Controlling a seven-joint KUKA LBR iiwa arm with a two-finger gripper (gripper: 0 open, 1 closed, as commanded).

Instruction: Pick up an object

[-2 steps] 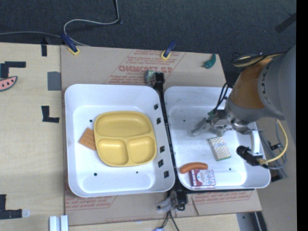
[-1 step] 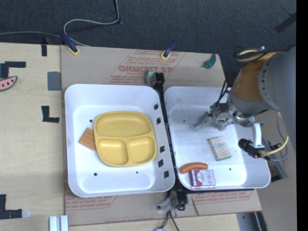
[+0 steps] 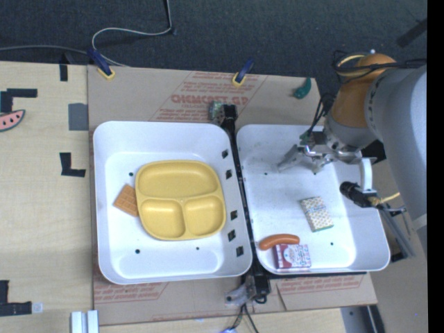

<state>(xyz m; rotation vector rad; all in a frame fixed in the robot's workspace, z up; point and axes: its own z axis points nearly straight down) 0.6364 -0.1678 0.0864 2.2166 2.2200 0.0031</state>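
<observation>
Arm (image 3: 388, 116): a grey arm with an orange band was seen reaching in from the right, bent over the upper right part of the right bin.
Left bin (image 3: 111, 186): a shallow white bin was set on the brown board, touching the right bin along a dark middle seam.
Right bin (image 3: 277, 207): a shallow white bin was placed beside the left one, with most of its floor bare.
Yellow tray (image 3: 180, 198): a divided yellow tray with three wells was laid flat in the middle of the left bin.
Gripper (image 3: 286, 164): the tool was held over the upper part of the right bin; nothing was seen between its fingers, and whether they were spread or closed could not be told.
Patterned packet (image 3: 316, 214): a small pale packet was lying flat below and a little right of the gripper, apart from it.
Red box (image 3: 291, 257): a small red and white box was lying at the front wall of the right bin, well apart from the gripper.
Sausage (image 3: 278, 241): an orange sausage was lying just above the red box, touching or nearly touching it.
Cracker (image 3: 126, 200): a tan square piece was tucked against the left edge of the yellow tray.
</observation>
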